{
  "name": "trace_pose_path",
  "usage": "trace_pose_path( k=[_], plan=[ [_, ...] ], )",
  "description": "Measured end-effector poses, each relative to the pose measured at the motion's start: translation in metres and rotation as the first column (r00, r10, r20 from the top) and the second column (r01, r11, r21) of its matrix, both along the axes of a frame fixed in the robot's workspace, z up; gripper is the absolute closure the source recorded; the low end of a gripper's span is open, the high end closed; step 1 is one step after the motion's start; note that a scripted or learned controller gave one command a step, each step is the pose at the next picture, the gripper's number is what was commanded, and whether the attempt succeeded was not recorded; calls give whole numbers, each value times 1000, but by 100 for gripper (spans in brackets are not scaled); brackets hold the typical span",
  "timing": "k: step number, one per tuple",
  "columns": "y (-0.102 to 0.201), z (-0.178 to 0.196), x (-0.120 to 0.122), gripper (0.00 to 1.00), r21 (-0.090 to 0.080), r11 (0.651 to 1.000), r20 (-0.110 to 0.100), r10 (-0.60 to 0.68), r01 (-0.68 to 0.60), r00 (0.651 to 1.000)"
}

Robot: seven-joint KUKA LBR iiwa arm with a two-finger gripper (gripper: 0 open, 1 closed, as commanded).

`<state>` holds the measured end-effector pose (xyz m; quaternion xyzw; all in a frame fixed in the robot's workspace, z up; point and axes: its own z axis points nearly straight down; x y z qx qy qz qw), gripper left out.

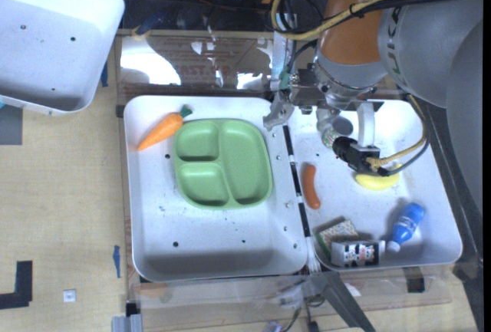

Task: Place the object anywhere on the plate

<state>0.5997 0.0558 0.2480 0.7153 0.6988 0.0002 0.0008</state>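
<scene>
The arm (430,24) reaches in from the right, wrist bent downward, with the gripper (278,114) hanging low over the far end of the wall between the two bins. Whether it is open or closed cannot be told, and nothing shows in its hold. The green plate (224,162) lies just left of it and nearer the camera. A carrot (159,131) rests farther left, touching the plate's corner. A sausage (311,186) lies below the gripper, slightly right, with a banana (376,182) and a blue bottle (405,225) farther right.
</scene>
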Motion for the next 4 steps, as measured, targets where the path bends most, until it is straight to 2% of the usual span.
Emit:
trace_pose_path(
  k=[1,2,3,4],
  plan=[
    [61,-70,-41,0,1,999,-4,48,-48,999],
    [61,-61,-40,100,1,999,-2,45,-45,999],
    [24,-63,20,100,0,997,-1,79,-79,997],
    [84,-91,16,100,0,996,-5,-84,84,996]
  ],
)
